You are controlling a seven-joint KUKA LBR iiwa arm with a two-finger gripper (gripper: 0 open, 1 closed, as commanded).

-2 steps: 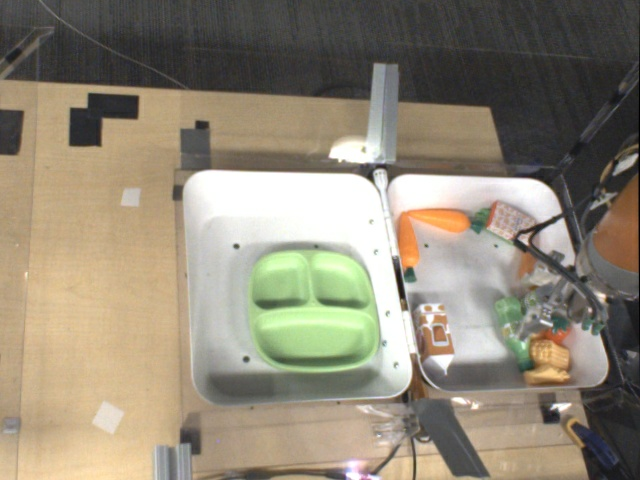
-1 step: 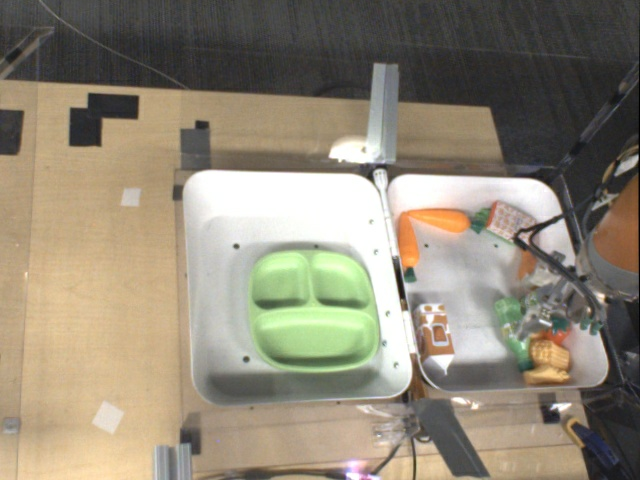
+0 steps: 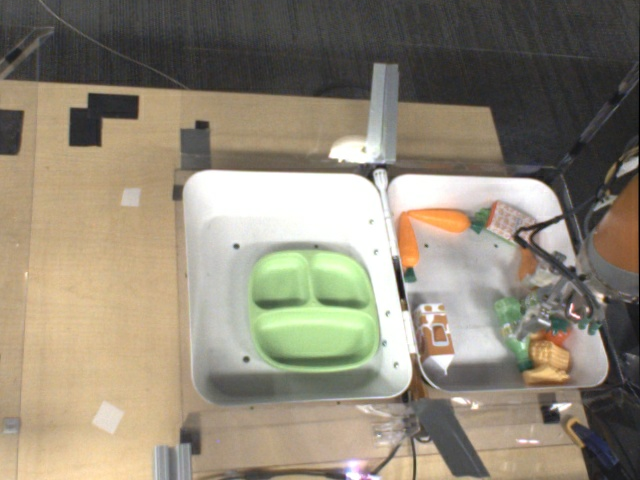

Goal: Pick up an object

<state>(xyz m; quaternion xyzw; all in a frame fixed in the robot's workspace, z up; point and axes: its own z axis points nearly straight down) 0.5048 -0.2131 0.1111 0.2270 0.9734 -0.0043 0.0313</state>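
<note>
Hovering in the right bin (image 3: 470,373), the gripper (image 3: 560,310), grip state unclear, beside green toy (image 3: 512,318).

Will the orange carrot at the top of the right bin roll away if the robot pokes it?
Probably a bit. The carrot looks round and tapered, lying on its side on the smooth white bin, so it would likely roll in a curve. It looks like stiff plastic, so it probably won't bend, and may slip in a pinch.

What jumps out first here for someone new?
The green divided plate lying alone in the left bin. Next, the orange carrots at the top of the right bin, near the divider. Then the end effector low over a clutter of small toys at that bin's right edge.
</note>
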